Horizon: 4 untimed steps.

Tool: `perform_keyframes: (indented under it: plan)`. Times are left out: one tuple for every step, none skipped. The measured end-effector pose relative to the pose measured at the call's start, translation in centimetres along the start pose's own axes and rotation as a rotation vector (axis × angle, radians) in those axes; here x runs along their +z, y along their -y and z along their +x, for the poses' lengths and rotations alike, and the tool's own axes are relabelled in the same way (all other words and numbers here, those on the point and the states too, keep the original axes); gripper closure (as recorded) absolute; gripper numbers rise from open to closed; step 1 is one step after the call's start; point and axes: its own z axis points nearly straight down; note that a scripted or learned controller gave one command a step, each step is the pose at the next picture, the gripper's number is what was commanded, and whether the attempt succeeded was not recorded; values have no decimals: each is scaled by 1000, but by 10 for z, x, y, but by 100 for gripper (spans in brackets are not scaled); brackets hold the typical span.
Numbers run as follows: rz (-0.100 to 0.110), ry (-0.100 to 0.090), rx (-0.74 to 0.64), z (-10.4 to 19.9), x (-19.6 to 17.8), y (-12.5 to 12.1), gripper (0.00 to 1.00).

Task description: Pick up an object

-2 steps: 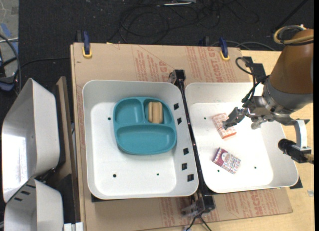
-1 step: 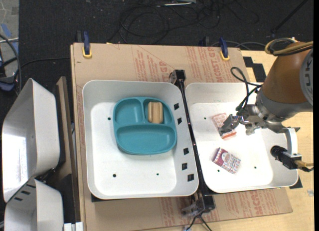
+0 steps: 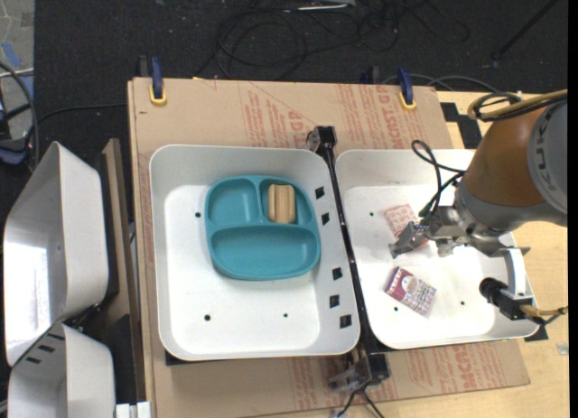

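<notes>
In the right bin [image 3: 379, 330] lie two small packets: a pink one [image 3: 398, 218] toward the back and a dark pink patterned one [image 3: 411, 290] nearer the front. My gripper [image 3: 406, 242] hangs between them, just below the pink packet, at the end of the grey and orange arm coming in from the right. In the left bin [image 3: 181, 317] sits a teal divided tray [image 3: 262, 245] with a tan wooden block [image 3: 282, 203] in its upper right compartment.
A black divider with clips [image 3: 339, 245] runs between the two bins. The bins rest on a cardboard sheet [image 3: 271, 114] held by clamps at the back. Grey containers [image 3: 54, 236] stand off to the left. Cables trail across the right bin's back.
</notes>
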Motion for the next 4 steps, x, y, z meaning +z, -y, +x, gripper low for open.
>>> perform_keyframes:
  plan:
    - [-2, 0, 1, 1, -12, 0, 100]
    - [-7, 1, -5, 3, -75, -1, 100]
    - [-5, 1, -5, -2, -119, -7, 100]
    - [-6, 1, -5, -2, -149, -8, 100]
